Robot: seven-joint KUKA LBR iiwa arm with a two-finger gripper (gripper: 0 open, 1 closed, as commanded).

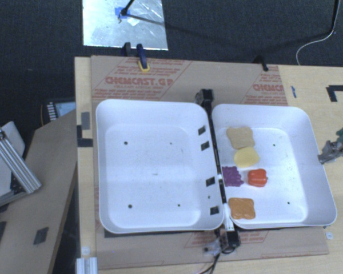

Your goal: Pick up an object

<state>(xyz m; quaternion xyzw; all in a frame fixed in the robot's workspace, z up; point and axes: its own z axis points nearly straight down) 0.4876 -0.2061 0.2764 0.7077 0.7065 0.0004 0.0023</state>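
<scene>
1. Sitting in the right bin [297, 124], near its left wall: tan toast [240, 136], yellow piece [246, 156], purple grapes [232, 176], red pepper [258, 177], orange waffle [242, 208].
2. Gripper [333, 149] hangs just outside that bin's right rim; whether it is open, I cannot tell.

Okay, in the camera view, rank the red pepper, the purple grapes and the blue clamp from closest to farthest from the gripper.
1. Red pepper, middle of the right bin, nearest the gripper at the bench's right edge.
2. Purple grapes, just left of the pepper, by the divider.
3. Blue clamp, far back beyond the left bin.
</scene>
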